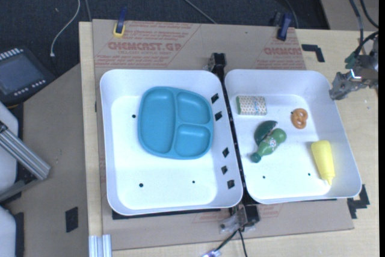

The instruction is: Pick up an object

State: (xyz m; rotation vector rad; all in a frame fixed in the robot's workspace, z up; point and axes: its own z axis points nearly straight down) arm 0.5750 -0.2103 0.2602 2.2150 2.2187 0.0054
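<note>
Candidate objects, all in the right bin: a yellow bottle-shaped toy near the right wall, lying lengthwise; a green vegetable toy at centre, lying at a slant; a small orange pretzel-like piece to its far right; and a pale speckled block toward the far left. All appear to be light, rigid play-food pieces, probably smooth plastic and somewhat slippery. The yellow bottle looks the easiest hold: take it across its narrow width at mid-body. It lies well apart from the others. The left bin carries a blue divided plate. The gripper hangs beyond the right bin's far right corner, clear of every object; whether it is released or clenched cannot be told.
</note>
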